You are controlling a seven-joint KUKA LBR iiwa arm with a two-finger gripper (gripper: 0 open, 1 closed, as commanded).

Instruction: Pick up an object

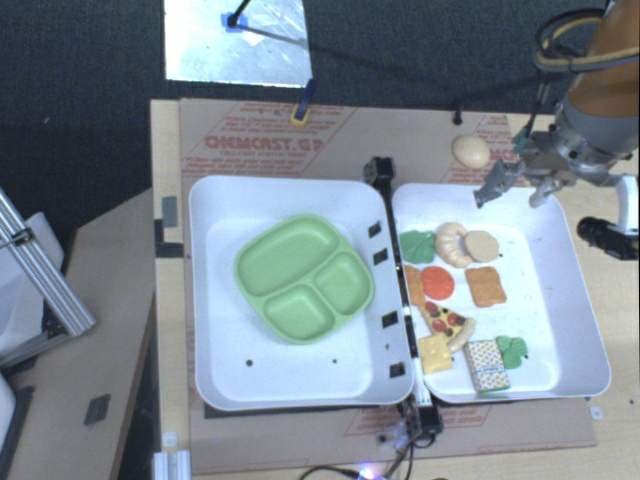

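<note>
**Ana:** Camera view, looking down, and the gripper (517,185) is hanging over the far rim of the right bin (560,298), its 2 fingers spread apart with nothing between them.

**Ben:** Open and empty, agreed. The left finger (490,189) points down toward the bin's back edge, and the orange-banded arm (608,73) comes in from the upper right.

**Ana:** Just behind that finger, outside the bin on the cardboard, sits a pale egg-shaped piece (471,151). Near the gripper, but apart from it.

**Ben:** Inside the bin the toy food crowds the left half. Closest to the gripper: a cream ring-shaped pastry (450,243) touching a tan round cookie (482,246), with a green leafy piece (418,245) beside them.

**Ana:** Nearer us, a red tomato slice (437,282) and an orange toast piece (485,286). Then a pizza slice (449,322), a yellow cheese wedge (434,352), and a small patterned box (486,365) touching a green clump (512,348).

**Ben:** And the left bin (215,268) holds 1 green divided plate (303,278), 3 compartments, tilted a little in the frame.

**Ana:** Far side of the bench, a shiny silver sheet (236,26) lies on the dark floor.
</note>
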